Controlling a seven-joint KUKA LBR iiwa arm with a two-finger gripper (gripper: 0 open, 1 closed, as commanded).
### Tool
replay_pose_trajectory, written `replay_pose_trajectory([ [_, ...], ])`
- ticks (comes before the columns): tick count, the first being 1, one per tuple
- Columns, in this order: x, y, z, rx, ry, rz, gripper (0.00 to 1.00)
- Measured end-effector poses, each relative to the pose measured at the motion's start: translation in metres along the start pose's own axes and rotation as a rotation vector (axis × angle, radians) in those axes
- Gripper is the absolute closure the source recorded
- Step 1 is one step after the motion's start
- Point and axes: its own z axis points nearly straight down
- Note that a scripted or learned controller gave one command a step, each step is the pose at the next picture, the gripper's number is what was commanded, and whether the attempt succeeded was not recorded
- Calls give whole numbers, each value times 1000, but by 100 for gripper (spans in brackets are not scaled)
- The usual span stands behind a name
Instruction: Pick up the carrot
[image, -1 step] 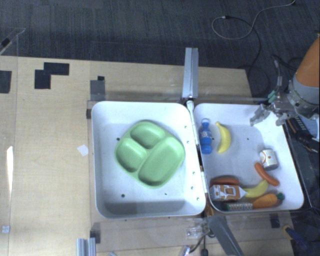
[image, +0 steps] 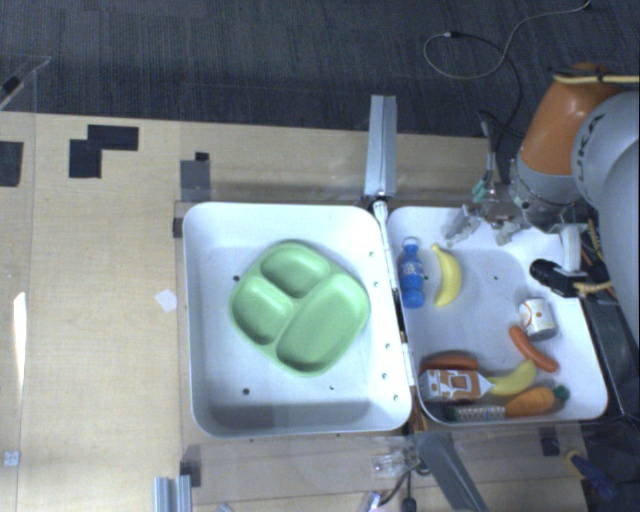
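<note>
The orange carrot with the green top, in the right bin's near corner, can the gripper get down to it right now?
Probably, though tightly: the orange carrot lies uncovered, but a yellow banana touches it and the bin wall crowds it. The gripper is at the far end.

Even, bright overhead light; soft shadow pools along the near inner wall of the shallow white left bin (image: 300, 415); overall focus slightly soft.

Grey arm (image: 607, 150), orange band (image: 558, 125)
</note>
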Motion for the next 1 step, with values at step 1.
replay_pose_trajectory([
  [1, 15, -24, 42, -4, -1, -76, 0],
])
